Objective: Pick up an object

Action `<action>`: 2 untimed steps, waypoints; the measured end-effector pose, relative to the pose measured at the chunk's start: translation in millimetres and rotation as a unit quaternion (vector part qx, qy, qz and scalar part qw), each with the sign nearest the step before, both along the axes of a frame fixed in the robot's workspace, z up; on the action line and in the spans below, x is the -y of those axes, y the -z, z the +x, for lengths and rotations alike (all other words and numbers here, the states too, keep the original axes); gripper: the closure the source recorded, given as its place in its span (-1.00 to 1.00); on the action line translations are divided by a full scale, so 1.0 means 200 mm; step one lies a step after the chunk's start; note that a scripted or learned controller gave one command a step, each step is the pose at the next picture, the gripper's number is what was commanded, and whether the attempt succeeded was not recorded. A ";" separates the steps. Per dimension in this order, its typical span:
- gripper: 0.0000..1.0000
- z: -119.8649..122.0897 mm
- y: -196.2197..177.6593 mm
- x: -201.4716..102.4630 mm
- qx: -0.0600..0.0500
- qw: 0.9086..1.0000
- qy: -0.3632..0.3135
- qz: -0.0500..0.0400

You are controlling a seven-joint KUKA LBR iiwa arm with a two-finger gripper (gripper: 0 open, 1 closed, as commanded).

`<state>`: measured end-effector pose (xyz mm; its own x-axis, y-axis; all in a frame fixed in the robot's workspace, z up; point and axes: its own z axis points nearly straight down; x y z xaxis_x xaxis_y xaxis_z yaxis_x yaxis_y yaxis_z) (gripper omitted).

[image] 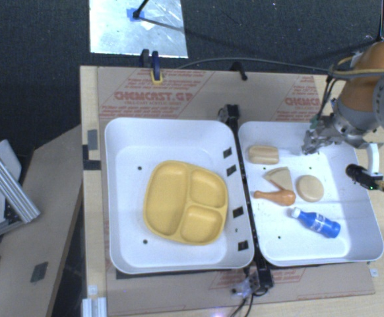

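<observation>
Currently we note the grey arm's two-finger gripper (311, 144) low over the upper right part of the right white bin (360, 243), with nothing visible between its fingers; whether they are spread or closed we cannot tell. Below and left of it lie a beige bread-like block (263, 154), a tan wedge (280, 176), an orange drumstick-shaped piece (276, 195), a round cream disc (309, 188) and a blue plastic bottle with white cap (315, 222), all apart from the gripper. We record a yellow three-compartment plastic tray (185, 202) lying flat in the left white bin (126, 177)

We see a yellow divided plate (185, 202) in a white bin (123, 177), a blue bottle (317, 222) with white cap, tan bread pieces (263, 154), an orange-banded grey arm (370, 78).
</observation>
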<state>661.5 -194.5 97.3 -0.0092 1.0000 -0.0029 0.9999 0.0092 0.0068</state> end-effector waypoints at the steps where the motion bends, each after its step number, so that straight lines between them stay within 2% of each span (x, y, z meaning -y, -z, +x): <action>1: 1.00 0.01 -0.23 0.02 0.000 1.000 0.002 0.000; 2: 1.00 0.02 -0.54 -0.01 0.000 1.000 0.001 0.001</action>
